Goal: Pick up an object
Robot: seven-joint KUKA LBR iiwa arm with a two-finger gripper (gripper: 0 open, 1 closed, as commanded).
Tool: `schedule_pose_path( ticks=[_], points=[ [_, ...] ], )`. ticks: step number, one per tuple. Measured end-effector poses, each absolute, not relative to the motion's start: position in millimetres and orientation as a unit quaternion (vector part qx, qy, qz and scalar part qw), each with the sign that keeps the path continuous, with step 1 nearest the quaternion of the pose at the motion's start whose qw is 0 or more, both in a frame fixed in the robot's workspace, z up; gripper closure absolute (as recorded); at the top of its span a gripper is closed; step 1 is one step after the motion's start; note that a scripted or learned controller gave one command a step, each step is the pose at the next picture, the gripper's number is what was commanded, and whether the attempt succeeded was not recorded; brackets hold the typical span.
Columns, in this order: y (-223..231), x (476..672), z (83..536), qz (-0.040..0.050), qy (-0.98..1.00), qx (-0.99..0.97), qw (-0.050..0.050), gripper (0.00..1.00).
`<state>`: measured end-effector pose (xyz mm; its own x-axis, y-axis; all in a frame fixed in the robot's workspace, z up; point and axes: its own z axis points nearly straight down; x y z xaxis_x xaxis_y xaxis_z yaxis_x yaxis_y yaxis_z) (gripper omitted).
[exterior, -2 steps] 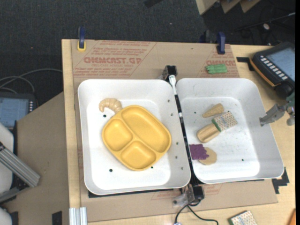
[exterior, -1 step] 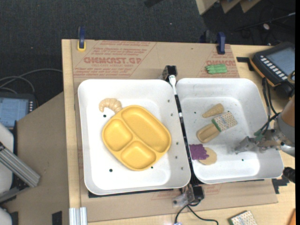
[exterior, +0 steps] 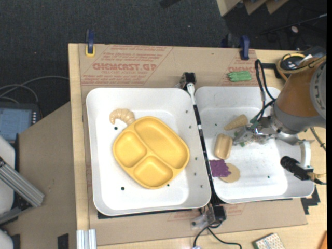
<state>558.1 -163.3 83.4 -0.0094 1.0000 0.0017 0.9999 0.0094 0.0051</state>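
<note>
- Plate (exterior: 150, 152): glossy yellow plastic, three rounded compartments, croissant (exterior: 121, 116) right beside it
- gripper (exterior: 248, 134): metal, honestly can't tell its grip
- board (exterior: 124, 61) reads "CHEMCAST"

Tan bread roll (exterior: 223, 146) lying flat, tan wedge (exterior: 236, 122) above, purple grape cluster (exterior: 218, 167) below, right bin

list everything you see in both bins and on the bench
divided plate: 1, yellow, left bin
croissant: 1, tan, left bin, at the plate's upper left edge
left bin: 1, white
right bin: 1, white
bread pieces: 2, tan, right bin, upper left part
purple item: 1, right bin, on a tan disc
green item: 1, bench above right bin
clamps: 2, blue, bench's far edge
gripper: 1, over right bin near the bread
arm: 1, grey and orange, right
</note>
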Motion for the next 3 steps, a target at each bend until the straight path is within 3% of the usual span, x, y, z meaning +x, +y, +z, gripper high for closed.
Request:
schedule_pose_path(
  ticks=[1,2,3],
  points=[
    [-146,614.0,85,0.0019,0.709,0.705,0.002,0.0],
    [-148,612.0,96,0.0008,0.708,0.706,0.002,1.0],
    [-69,571.8,191,0.0037,0.71,0.704,0.002,1.0]
  ],
)
